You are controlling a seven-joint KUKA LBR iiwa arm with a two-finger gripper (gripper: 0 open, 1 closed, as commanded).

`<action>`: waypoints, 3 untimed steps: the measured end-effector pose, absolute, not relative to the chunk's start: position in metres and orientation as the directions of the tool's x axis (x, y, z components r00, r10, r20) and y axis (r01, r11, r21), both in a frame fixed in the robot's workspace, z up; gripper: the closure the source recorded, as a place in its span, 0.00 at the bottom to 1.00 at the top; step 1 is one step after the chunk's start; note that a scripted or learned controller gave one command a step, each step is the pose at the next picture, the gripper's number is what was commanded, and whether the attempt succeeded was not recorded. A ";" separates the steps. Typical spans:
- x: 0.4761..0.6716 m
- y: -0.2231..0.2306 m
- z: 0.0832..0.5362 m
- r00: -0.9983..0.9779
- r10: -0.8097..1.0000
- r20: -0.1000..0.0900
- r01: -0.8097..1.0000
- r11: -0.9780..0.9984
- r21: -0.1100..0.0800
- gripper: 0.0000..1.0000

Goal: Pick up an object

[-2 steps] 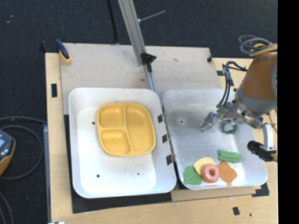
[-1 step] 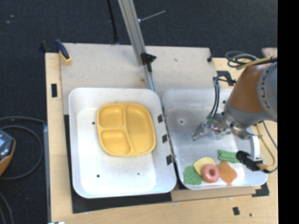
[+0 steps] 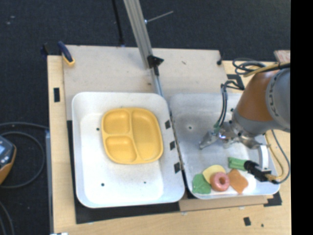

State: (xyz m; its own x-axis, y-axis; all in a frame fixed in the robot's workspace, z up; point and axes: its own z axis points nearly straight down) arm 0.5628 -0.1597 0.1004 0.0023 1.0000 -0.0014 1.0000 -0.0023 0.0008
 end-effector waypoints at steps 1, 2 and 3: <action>0.565 -0.160 0.114 0.005 1.000 0.000 1.000 -0.005 0.007 1.00; 0.560 -0.158 0.160 0.000 1.000 -0.002 1.000 0.000 0.006 1.00; 0.561 -0.160 0.214 -0.003 1.000 -0.002 1.000 0.003 0.007 1.00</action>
